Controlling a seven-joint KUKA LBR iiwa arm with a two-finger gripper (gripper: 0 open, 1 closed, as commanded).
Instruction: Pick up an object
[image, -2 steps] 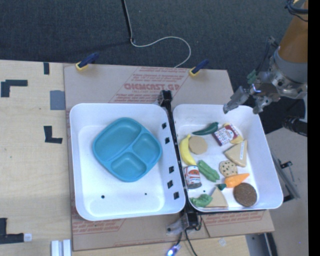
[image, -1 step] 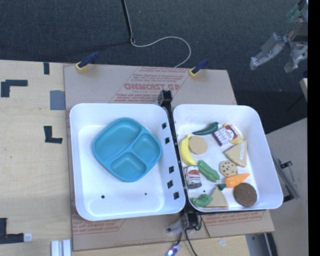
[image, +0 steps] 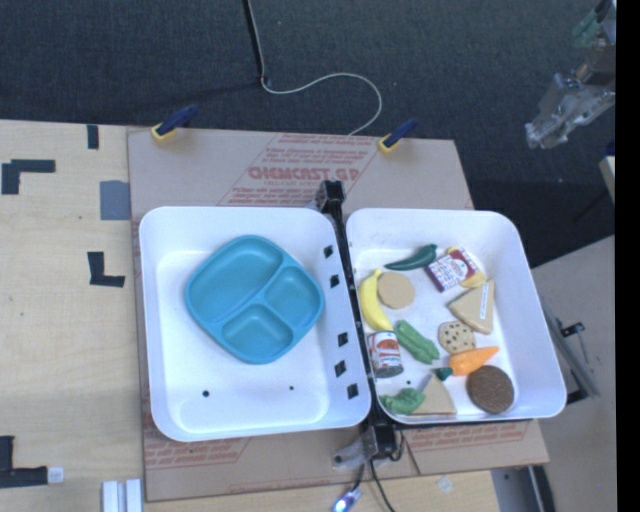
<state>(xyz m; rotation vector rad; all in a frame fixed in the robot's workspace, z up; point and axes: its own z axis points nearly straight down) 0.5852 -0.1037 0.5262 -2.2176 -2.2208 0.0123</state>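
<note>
So far nothing is lifted. The gripper (image: 566, 106) hovers at the upper right, well apart from both bins, over dark floor; I cannot tell how it is set. The toy food, among it a yellow plastic banana (image: 372, 301) and an orange carrot (image: 470, 360), lies in the right shallow white bin (image: 520, 250). Reach, descent and grasp all remain.
</note>
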